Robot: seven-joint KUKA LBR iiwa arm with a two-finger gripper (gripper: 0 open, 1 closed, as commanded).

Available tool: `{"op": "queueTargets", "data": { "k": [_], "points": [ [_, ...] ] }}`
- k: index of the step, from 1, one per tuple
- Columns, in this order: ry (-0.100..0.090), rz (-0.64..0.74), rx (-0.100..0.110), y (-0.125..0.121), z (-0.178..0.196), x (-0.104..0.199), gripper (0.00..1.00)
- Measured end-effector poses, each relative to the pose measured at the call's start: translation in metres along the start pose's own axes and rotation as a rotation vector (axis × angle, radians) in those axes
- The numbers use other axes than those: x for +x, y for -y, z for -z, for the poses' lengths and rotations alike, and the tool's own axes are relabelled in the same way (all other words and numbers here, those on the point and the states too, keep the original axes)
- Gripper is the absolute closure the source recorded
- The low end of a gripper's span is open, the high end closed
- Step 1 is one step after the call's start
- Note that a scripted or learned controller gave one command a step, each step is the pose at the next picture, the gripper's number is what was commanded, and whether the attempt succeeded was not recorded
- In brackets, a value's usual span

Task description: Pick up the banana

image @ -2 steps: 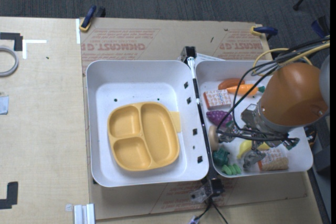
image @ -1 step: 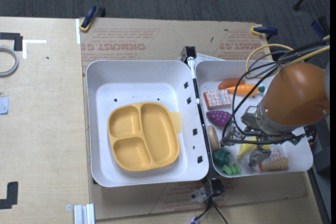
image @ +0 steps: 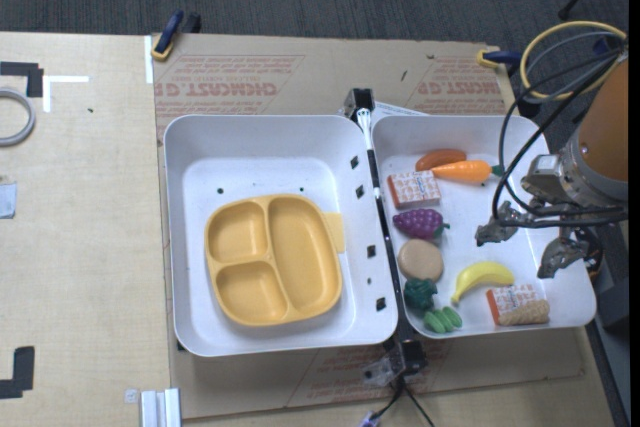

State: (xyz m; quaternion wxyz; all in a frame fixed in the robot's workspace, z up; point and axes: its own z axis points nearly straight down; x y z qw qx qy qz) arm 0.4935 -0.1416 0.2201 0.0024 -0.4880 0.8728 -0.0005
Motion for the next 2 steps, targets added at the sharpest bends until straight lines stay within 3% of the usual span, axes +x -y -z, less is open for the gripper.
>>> {"op": "queueTargets", "data": {
  "k": [1,2],
  "points": [
    [-0.003,0.282,-0.003,-0.015,-0.121,-0.014,0.0],
    [-0.002,0.171,-0.002,-0.034,-0.127,-0.025,0.0]
  ]
}}
